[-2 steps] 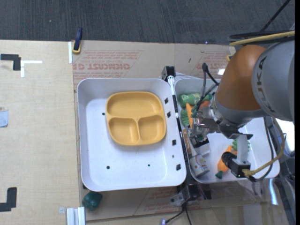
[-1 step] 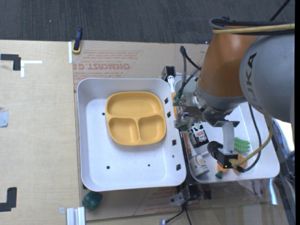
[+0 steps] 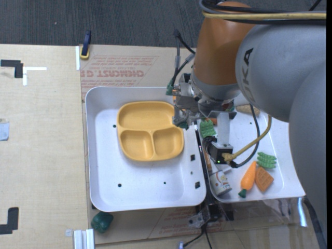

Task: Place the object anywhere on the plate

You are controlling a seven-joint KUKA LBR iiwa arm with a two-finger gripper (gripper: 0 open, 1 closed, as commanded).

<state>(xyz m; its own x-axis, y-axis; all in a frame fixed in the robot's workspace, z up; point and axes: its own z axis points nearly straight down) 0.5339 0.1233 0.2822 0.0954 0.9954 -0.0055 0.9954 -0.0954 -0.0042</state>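
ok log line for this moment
gripper at plate right rim | plate in left bin | carrot in right bin

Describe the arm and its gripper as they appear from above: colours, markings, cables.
The arm is bulky, with smooth light grey shells and a broad orange band above the wrist. Part of a dark letter shows on the grey casing. Thin black cables loop over the top of the orange section. The gripper is a dark metal assembly with small green parts, and a yellow cable curves beside it.
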